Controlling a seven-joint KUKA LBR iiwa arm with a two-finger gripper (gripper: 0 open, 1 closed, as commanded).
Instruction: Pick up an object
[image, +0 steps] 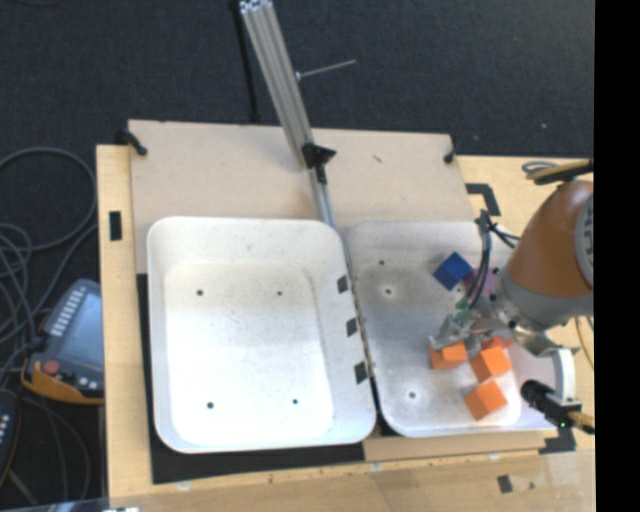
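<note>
We log the arm reaching in from the right of the frame, its grey wrist and orange band over the right bin, with the claw low in the bin's lower right part. The nearest candidate is a small orange block, lying directly below the claw tip in the picture and, as far as we can judge, touching or just beside it. Two more orange blocks sit just to the lower right: one partly under the wrist, another near the bin's lower rim. A blue block lies apart, toward the upper part of the same bin. The blocks look like hard, matte, sharp-cornered cubes, with no clear long axis, so approach angle should matter less than centring; the first block appears slightly rotated against the bin edge. The bins are shallow, white, smooth trays with rounded corners and faint speckling; the left bin carries nothing we can see. The bench shows pale wood. The claw's state we cannot tell: cables and the wrist blur the tip. No block is visibly clamped, so we count nothing as held.
</note>
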